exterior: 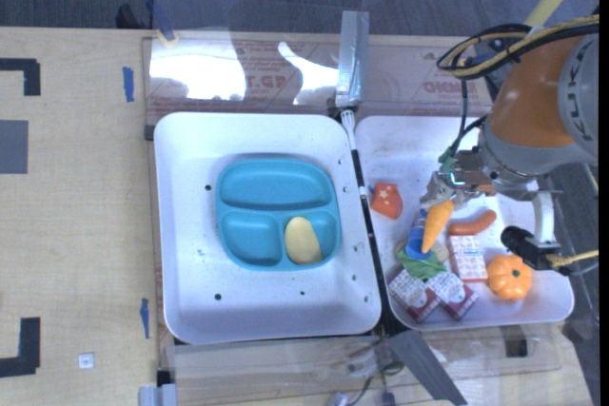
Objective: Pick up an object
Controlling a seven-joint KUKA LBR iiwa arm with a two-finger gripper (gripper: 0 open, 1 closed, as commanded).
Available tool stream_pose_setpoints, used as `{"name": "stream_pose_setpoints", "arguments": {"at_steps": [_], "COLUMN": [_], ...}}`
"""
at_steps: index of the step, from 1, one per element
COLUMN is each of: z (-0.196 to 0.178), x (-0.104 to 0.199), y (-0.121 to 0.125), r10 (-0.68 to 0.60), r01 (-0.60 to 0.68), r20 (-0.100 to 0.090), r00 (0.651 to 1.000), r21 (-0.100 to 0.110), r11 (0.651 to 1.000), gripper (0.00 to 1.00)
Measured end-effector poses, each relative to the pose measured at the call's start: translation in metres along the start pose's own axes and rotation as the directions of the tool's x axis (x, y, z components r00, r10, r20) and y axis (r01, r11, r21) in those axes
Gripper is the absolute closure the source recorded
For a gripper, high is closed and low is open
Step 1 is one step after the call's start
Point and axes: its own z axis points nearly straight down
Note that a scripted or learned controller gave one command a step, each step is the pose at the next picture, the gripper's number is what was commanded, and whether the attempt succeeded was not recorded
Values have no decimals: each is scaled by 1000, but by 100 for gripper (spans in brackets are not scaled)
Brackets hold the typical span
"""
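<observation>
I've got the hand low over the right bin, sitting right at the top of the toy carrot, which stands tilted among the clutter. Whether it's clenched on that carrot or released, I cannot tell from up here. The carrot looks like light, stiff plastic, smooth and tapering, so I'd take it across the thicker orange body, not the narrow tip. A sausage lies just beside it, a small pumpkin nearer the rim. Over in the left bin, the blue tray carries a yellow lemon.
</observation>
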Motion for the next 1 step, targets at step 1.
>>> {"name": "stream_pose_setpoints", "arguments": {"at_steps": [1], "z": [-62], "x": [40], "y": [58], "r10": [5], "r01": [-5], "r20": [0], "r00": [1000], "r21": [-7], "r11": [1000], "gripper": [100]}}
